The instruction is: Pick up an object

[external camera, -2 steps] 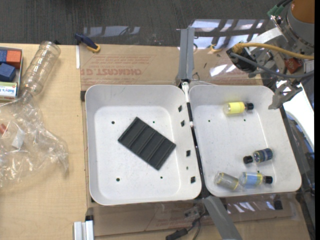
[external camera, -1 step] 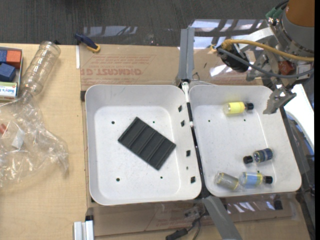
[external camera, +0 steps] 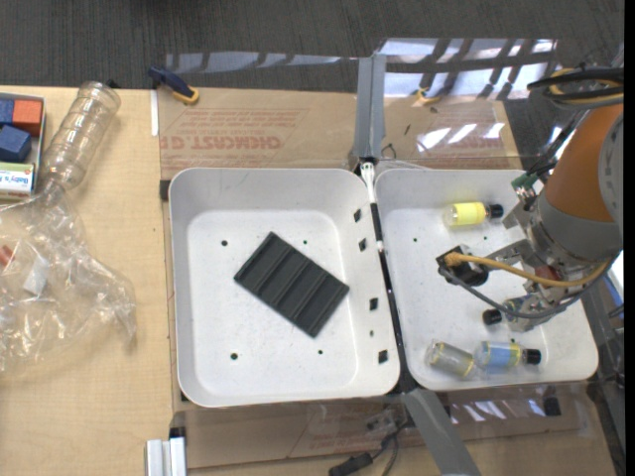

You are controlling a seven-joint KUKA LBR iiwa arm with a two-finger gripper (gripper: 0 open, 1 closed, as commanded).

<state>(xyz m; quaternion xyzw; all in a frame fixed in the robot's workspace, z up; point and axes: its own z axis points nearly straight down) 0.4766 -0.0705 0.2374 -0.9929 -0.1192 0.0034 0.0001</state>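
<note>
My gripper hangs low over the right bin, near its front right part, just above two small bottles. One is a clear bottle with a blue label and a black cap. The other is a small clear jar to its left. Both lie on their sides by the front wall. A yellow bottle lies at the back of the same bin. Flat and at an angle in the middle of the left bin lies a dark ribbed slab. I see nothing held in the gripper.
A small black thing sits on the right bin's floor beside the gripper. Left of the bins, the wooden bench holds crumpled clear plastic, an empty clear bottle and a box of coloured blocks.
</note>
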